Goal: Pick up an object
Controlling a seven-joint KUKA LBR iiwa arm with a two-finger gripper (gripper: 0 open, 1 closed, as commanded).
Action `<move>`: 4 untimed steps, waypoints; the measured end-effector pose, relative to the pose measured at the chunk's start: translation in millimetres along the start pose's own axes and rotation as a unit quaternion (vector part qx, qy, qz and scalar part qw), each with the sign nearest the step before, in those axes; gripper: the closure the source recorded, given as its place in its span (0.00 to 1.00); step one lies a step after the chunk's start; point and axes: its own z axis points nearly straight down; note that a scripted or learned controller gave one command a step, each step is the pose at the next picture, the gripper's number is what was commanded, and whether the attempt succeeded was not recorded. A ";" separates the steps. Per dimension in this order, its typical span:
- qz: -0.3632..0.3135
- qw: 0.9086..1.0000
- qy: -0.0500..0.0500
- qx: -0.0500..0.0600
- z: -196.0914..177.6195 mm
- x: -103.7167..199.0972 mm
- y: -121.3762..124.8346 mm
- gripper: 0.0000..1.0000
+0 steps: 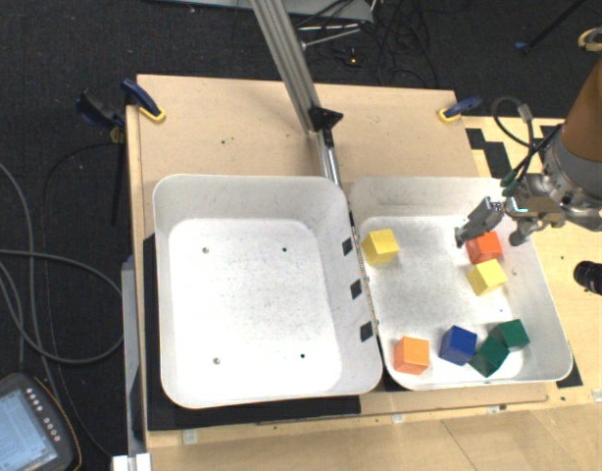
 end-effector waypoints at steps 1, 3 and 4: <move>0.001 1.000 -0.001 -0.002 -2.4 -0.2 0.6 0.00; 0.001 1.000 0.000 0.000 85.1 -1.2 4.1 0.00; 0.001 1.000 0.000 0.000 129.5 3.9 4.8 0.00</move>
